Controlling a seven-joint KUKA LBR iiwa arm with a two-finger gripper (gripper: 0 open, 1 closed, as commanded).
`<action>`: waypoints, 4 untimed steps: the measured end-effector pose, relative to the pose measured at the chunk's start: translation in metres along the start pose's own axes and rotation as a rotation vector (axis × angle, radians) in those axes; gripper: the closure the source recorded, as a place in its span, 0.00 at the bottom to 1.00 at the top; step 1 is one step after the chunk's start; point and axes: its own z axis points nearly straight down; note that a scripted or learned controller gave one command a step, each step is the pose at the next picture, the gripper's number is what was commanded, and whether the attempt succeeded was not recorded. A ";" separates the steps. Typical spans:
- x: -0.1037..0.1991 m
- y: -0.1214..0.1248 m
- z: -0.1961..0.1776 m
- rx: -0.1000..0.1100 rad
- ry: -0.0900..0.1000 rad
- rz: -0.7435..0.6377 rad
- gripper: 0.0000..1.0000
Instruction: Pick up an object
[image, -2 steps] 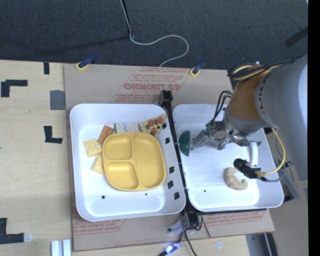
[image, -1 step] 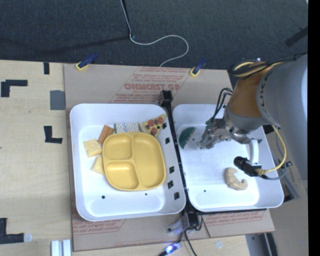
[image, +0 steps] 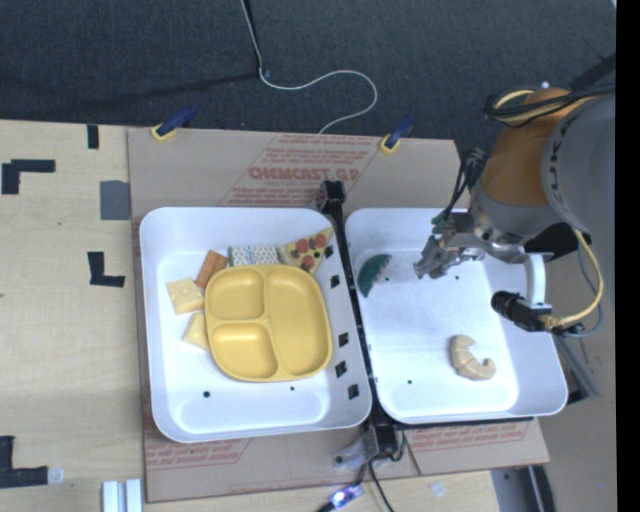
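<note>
Two white bins sit side by side on the bench; we note the left bin (image: 160, 300) and the right bin (image: 530, 385), joined along a dark centre divider.

Left bin: a yellow divided plate (image: 268, 322) lies near the middle, three compartments. Around its upper-left edge we see flat pieces: a pale cracker (image: 185, 295), an orange-brown piece (image: 211, 267), and toward the divider a pizza-slice toy (image: 310, 249). A speckled strip peeks out just above the plate; we cannot identify it.

Right bin: a small dark green object (image: 374, 268) lies at the upper-left, close to the divider. A tan croissant-shaped piece (image: 470, 358) lies lower and toward the right.

Arm enters from the right, orange band visible above the wrist. The gripper (image: 436, 262) hangs over the upper part of the right bin. The green object lies to its left, near but apart. The croissant piece sits well below the gripper, apart from it. We see nothing between the fingers. Whether the claw is spread or pressed together we cannot tell; the tips are too small and dark.
</note>
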 end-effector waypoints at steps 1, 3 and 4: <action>0.006 -0.002 -0.061 0.000 0.000 -0.001 1.00; 0.060 -0.004 -0.071 0.005 0.002 -0.005 1.00; 0.099 0.000 -0.071 0.004 0.001 -0.005 1.00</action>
